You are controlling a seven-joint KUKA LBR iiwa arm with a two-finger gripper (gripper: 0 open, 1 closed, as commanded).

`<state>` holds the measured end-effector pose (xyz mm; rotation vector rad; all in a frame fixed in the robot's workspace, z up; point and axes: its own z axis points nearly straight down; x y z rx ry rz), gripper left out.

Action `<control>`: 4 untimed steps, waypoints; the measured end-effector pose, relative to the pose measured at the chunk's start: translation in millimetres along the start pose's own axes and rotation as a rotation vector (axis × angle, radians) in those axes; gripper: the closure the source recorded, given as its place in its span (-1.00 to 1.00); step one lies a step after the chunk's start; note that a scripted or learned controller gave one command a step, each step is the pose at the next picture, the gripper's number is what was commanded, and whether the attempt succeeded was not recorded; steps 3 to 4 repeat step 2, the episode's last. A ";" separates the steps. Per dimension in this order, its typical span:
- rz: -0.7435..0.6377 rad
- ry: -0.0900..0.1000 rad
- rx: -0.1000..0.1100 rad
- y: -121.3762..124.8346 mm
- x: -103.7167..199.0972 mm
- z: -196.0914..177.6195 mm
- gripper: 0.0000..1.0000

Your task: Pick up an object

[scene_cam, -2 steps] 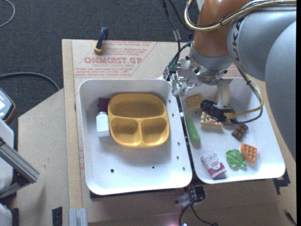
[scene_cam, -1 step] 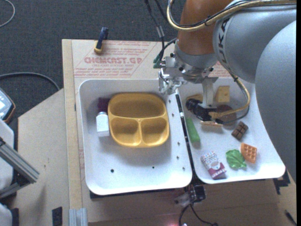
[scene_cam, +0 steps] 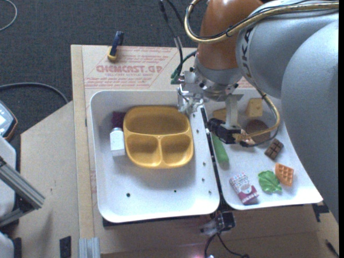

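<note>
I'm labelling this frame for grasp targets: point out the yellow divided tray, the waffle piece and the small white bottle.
yellow divided tray (scene_cam: 157, 123): camera view, floor of its large upper compartment.
waffle piece (scene_cam: 285, 173): camera view, centre of its gridded top.
small white bottle (scene_cam: 117, 143): camera view, middle of its body.

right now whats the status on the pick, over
Gripper low at the yellow divided tray's far right corner, left bin. Nothing seen held. Small white bottle beside the tray's left; green cucumber-like piece just across the divider.
</note>
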<state>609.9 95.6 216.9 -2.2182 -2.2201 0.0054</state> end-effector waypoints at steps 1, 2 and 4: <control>0.001 0.001 -0.002 -7.7 -8.0 -12.4 1.00; 0.000 0.001 -0.006 4.4 2.9 -6.4 1.00; 0.000 0.001 -0.006 4.4 2.9 -6.4 1.00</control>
